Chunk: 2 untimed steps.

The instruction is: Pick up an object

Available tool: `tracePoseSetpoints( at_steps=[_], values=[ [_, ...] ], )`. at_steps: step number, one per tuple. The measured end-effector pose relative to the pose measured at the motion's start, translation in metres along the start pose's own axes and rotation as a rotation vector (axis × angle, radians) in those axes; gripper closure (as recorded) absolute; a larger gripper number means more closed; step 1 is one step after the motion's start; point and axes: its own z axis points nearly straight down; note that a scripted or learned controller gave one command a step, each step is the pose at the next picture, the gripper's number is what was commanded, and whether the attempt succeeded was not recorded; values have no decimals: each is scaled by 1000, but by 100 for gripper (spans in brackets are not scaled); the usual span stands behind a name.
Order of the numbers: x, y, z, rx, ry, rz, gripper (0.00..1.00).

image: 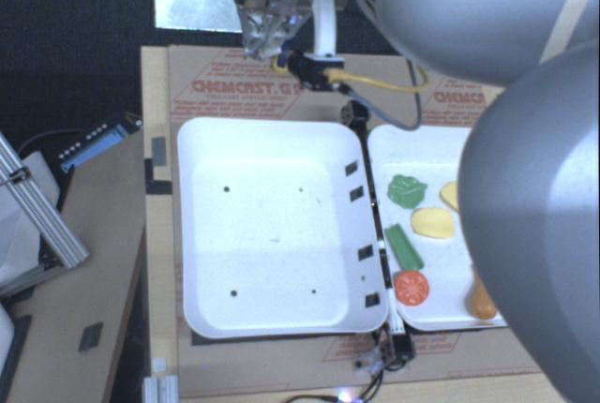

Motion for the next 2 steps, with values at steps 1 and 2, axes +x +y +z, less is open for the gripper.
tracePoseSetpoints(
  at_steps=[1, 2],
  values=[
    [-6, 0, -151, -10, 1, 6, 100],
    [-4, -97, -142, 7, -2, 3, 100]
  ],
)
